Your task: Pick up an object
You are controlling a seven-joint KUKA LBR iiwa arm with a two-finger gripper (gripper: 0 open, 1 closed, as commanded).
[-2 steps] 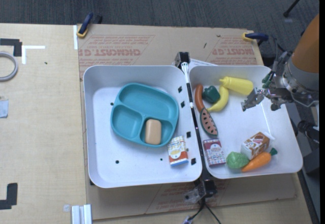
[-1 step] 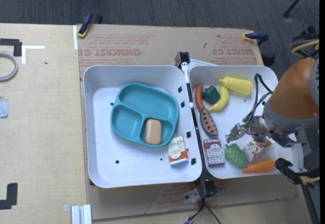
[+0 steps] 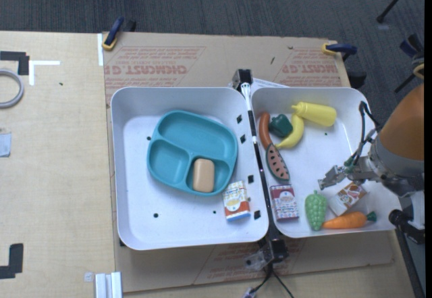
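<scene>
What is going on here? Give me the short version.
A grey robot arm reaches in from the right, its gripper low in the right bin, above a small red and white packet next to the carrot and green grapes. Nothing is visibly held. The left bin holds a teal divided plate with a bread roll in one compartment and a small carton beside it.
</scene>
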